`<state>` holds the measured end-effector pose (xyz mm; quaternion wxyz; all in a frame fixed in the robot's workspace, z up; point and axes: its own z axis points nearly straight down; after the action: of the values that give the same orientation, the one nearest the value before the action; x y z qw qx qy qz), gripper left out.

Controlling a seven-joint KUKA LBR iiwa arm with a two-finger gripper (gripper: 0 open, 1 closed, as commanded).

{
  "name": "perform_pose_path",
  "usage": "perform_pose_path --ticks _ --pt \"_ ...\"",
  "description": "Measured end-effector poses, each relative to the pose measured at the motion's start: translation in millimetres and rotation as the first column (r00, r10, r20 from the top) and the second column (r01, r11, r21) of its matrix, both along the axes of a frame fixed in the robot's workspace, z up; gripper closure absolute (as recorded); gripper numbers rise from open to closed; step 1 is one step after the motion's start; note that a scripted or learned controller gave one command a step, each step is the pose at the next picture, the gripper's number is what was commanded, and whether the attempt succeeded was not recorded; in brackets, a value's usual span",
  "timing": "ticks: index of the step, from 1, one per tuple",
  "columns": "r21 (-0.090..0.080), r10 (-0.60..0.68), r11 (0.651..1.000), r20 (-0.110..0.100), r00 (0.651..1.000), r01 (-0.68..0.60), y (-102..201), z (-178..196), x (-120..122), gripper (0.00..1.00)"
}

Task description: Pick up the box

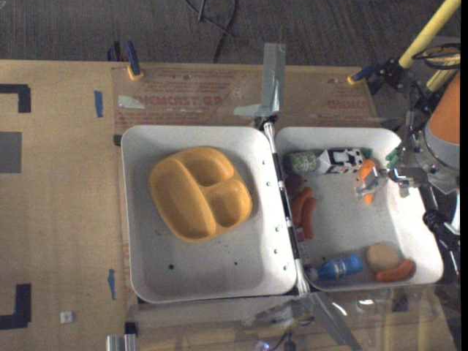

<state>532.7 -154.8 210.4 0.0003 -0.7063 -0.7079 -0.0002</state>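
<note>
The single camera was fixed above the bench (58,196) and looked down at a slant, so the far edge of the bench lay toward the top of the picture, with dark floor (88,13) beyond it. It stood far enough to take in both white bins whole: the left bin (139,269) near the middle, the right bin (409,254) close to the right side. The arm (446,123) entered from the right, cut by the frame.
</note>
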Motion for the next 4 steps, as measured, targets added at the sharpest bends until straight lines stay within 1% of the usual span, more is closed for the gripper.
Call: perform_pose_path --ticks 1,2,3,4 --pt "-0.004 0.044 0.999 0.004 0.999 -0.044 -42 170 82 0.00" --pt "-0.002 0.020 1.000 0.002 1.000 -0.020 -39 92 57 0.00" --pt "0.000 -0.204 0.979 -0.001 0.979 0.204 -32 -22 -23 0.00" --pt "-0.002 -0.200 0.980 0.002 0.980 0.200 -48 223 -25 0.00"
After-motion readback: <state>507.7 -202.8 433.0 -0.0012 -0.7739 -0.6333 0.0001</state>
